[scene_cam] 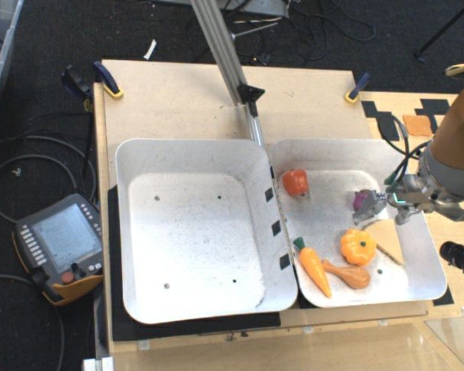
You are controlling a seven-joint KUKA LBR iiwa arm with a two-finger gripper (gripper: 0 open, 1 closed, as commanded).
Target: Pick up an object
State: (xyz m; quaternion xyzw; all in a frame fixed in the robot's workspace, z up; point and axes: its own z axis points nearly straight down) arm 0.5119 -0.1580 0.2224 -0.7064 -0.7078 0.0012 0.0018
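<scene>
Gripper (380,204), fingers too blurred to tell apart from together, hangs just right of the purple piece (363,200) in the right bin (425,280); best to centre over that piece, above the pumpkin (357,247), then descend straight

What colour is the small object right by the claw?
Purple, seen in the camera view, just left of the claw.

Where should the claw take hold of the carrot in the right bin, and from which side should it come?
Grip the carrot across its thick middle, coming from above. It lies flat and slanted, green top toward the bin divider, tip toward the front edge. Close across its narrow width; the brown piece lies close on its right, so little room is there.
</scene>
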